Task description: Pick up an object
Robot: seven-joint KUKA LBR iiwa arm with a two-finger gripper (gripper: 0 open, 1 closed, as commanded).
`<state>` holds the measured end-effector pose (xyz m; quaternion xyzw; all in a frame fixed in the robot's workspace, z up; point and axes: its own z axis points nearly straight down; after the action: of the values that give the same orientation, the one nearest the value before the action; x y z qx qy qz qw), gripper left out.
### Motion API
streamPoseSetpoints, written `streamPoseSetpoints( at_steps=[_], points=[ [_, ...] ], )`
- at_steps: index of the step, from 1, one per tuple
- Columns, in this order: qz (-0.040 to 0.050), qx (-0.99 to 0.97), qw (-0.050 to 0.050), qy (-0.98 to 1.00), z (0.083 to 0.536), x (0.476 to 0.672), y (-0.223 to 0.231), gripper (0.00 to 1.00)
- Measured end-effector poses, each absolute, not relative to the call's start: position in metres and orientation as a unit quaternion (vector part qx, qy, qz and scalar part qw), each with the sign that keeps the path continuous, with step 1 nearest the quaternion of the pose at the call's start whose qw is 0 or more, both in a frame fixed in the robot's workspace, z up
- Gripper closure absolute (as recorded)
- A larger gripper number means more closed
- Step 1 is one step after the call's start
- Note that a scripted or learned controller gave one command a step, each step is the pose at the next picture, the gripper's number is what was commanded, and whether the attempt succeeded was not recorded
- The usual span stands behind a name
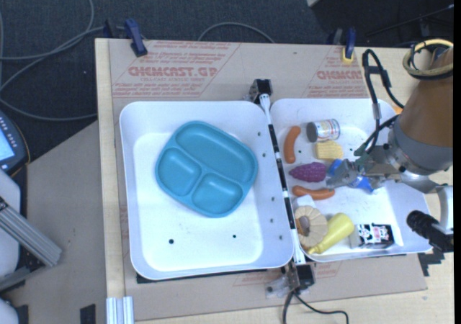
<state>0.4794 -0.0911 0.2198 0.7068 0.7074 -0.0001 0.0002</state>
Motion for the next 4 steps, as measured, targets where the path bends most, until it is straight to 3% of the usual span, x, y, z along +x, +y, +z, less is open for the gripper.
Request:
streamPoseSetpoints(
  at_steps=[1, 2, 3, 4],
  points=[
    [0.0017, 0.706, 0.004, 0.708, 0.127, 0.563, -0.099, 0.00],
    [0.0035, 0.707, 0.014, 0.707, 0.094, 0.570, -0.100, 0.00],
    [0.0079, 0.708, 0.023, 0.706, 0.112, 0.575, -0.103, 1.00],
    [0.0050, 0.708, 0.018, 0.706, 0.107, 0.572, -0.102, 0.00]
  ],
)
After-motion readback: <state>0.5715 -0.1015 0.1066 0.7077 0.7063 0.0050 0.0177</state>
